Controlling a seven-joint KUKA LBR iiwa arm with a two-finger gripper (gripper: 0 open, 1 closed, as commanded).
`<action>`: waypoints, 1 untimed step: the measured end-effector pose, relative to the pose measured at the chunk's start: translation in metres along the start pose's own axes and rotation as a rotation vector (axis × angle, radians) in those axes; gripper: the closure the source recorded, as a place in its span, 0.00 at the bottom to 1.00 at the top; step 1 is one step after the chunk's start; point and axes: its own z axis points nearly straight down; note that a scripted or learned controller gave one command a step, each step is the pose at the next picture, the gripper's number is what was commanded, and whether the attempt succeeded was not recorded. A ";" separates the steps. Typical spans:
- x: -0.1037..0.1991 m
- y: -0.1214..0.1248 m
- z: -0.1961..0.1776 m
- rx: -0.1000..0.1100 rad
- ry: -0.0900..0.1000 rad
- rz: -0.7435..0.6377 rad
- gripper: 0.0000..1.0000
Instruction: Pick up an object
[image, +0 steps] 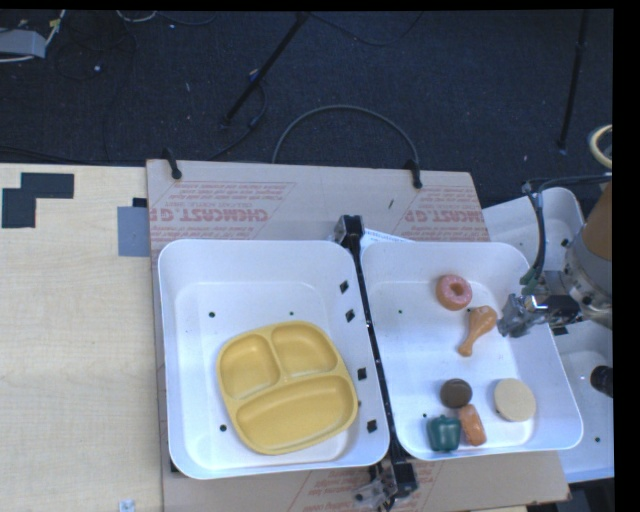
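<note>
Patience matters most here, since nothing is lifted yet. The gripper (517, 318) sits over the right-hand side of the right bin (415, 345), just beside the thick end of the orange drumstick toy (479, 329). Whether the claw is spread or pressed together we cannot tell at this size, and we see nothing held in it.

We judge the drumstick to be the nearest candidate. It lies at a slant between the pink doughnut (454, 292) above it and the brown puck (457, 392) below. To pick it well, we would line the claw across its narrow shaft rather than along it, come straight down, and close only once low enough to catch it. A sideways approach risks nudging it toward the doughnut.

The beige disc (515, 400), green pepper (444, 433) and small orange piece (471, 425) lie lower in the same bin — the last two touching, so harder to separate. The yellow divided plate (288, 385) lies in the left bin (190, 300).

As for writing, the cardboard sheet (250, 205) under the bins bears red print, upside down and too blurred to read reliably.
</note>
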 end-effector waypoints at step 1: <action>0.048 0.004 0.014 0.008 0.004 -0.002 1.00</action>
